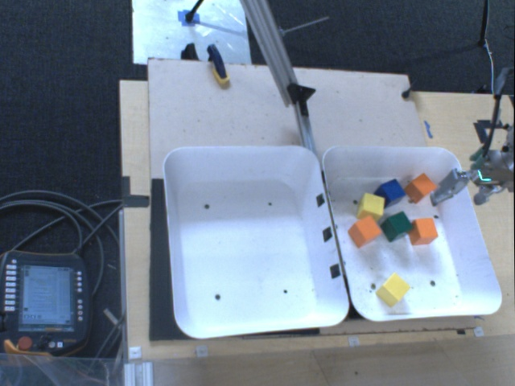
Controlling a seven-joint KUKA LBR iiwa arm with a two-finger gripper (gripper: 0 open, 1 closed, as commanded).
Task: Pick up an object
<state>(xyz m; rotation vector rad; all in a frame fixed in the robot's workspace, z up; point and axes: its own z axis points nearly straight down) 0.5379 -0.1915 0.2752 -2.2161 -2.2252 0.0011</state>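
The right white bin [471, 296] holds several small cubes. A blue cube [391, 190] and an orange cube [419, 187] lie at the back. A yellow cube [371, 206], a green cube [395, 226] and two more orange cubes [364, 231] [423, 231] cluster in the middle. Another yellow cube [393, 289] sits alone near the front. My gripper [444, 191] reaches in from the right edge, low over the bin's right side, just right of the back orange cube. I see nothing held in it.
The left white bin [241, 153] stands beside the right one. A slanted metal pole [273, 43] crosses the back and ends between the bins. A teach pendant [44, 300] with cables lies at the lower left. A yellow-and-blue clamp [217, 64] rests on the back board.
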